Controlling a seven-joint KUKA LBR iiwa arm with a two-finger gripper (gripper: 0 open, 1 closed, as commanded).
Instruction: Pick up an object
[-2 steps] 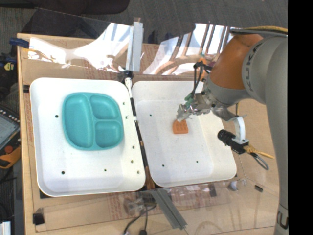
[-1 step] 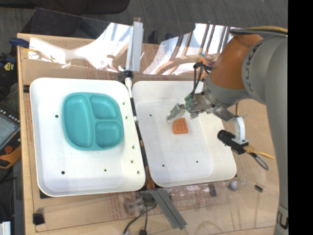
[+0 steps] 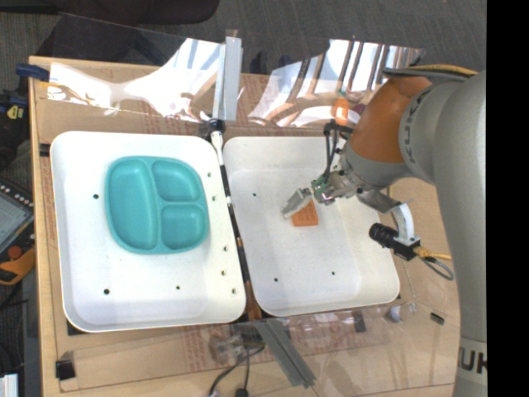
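the arm (image 3: 430,139) looms nearest, its gripper (image 3: 307,198) low in the right bin (image 3: 347,292). the orange object (image 3: 306,216) lies at the bin's centre, touching the gripper at six o'clock. jaws look spread, not clamping it. centre over it, then close.

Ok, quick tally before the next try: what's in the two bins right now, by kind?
Teal divided tray, in the left bin: 1
Small orange piece, in the right bin, just under the gripper: 1
Total: 2 things
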